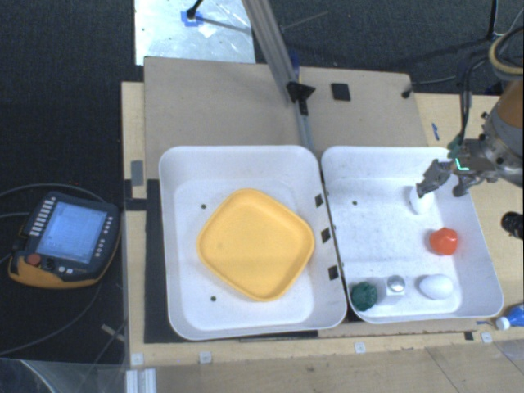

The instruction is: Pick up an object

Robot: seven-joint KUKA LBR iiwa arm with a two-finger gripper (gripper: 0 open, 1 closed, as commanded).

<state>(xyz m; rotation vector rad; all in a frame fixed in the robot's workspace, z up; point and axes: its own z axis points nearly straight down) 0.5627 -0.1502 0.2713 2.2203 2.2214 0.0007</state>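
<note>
the table (246,109) carries two shallow white bins side by side. the left bin (184,178) holds a yellow square plate (256,243), lying flat and turned a little, near the bin's middle. the right bin (377,170) holds the small things: a white piece (419,201) toward two o'clock of that bin, an orange-red ball (444,241) toward four o'clock, and along the six o'clock wall a row of three, a dark green ball (364,295) at seven o'clock, a small silver cap (395,285) just beside it, and a white egg-shaped thing (435,286) at five o'clock.

the arm (503,129) reaches in from three o'clock of the view, over the right bin's two o'clock corner. the hand (443,182) hangs there with its two dark fingers (429,180) spread apart, nothing seen between them. the nearer finger tip sits right above the white piece; whether it touches it i cannot tell. the orange-red ball lies near, toward six o'clock of the hand, and the three things along the near wall lie well apart from it.

off the table at nine o'clock of the view, a control pendant (64,237) with a lit screen rests on the dark floor (65,80).
</note>
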